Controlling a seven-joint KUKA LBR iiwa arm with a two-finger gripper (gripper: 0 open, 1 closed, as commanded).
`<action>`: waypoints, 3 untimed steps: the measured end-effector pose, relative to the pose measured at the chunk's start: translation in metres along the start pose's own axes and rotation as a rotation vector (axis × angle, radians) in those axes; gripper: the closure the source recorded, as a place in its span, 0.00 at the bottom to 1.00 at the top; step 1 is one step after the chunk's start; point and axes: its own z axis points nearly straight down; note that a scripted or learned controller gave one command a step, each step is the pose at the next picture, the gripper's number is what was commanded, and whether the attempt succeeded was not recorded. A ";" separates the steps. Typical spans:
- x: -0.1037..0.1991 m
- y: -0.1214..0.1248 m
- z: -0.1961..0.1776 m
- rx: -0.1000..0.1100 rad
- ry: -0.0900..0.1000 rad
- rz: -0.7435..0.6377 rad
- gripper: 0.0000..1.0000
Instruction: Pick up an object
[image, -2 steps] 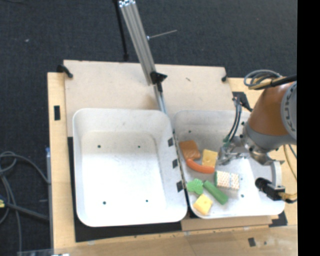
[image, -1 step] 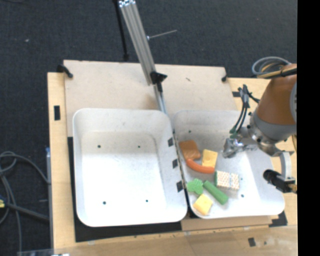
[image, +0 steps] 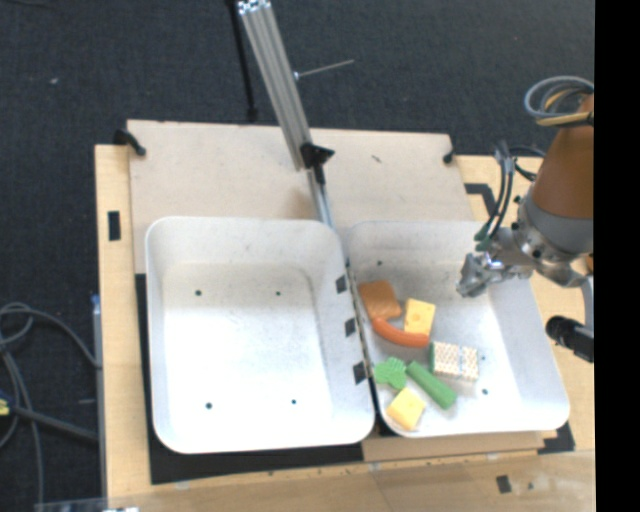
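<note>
Right edge of frame, arm (image: 565, 190): grey with an orange upper part, it reaches in over the upper right corner of the right bin.
Gripper (image: 478, 276): it hangs over the upper right part of the right bin, up and to the right of the pile; it is small and blurred, so whether it is spread or pressed together cannot be told, and nothing can be seen in it.
Right bin (image: 545, 400): white and shallow, at lower right of centre, it holds all the loose pieces along its left side.
Tan block (image: 379, 297): topmost of the pile, close to the bin's left wall.
Yellow cube (image: 419, 317): just right of the tan block.
Orange stick (image: 400, 336): curved, lying below the tan block and touching the yellow cube's lower edge.
Speckled block (image: 455, 360): pale, to the lower right of the orange stick.
Green pieces (image: 432, 385): two, side by side below the orange stick, the left one by the wall.
Yellow wedge (image: 407, 408): lowest, at the bin's front rim.
Left bin (image: 152, 250): white, touching the right bin along the middle.
Metal bar (image: 280, 85): it slants from top centre down to between the bins.
Bench (image: 112, 320): light wood, under both bins.
</note>
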 end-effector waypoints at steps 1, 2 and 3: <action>-0.001 0.001 -0.021 -0.003 0.002 -0.002 1.00; 0.045 0.007 -0.012 0.000 0.003 -0.001 1.00; 0.098 0.012 -0.002 0.001 0.004 -0.002 1.00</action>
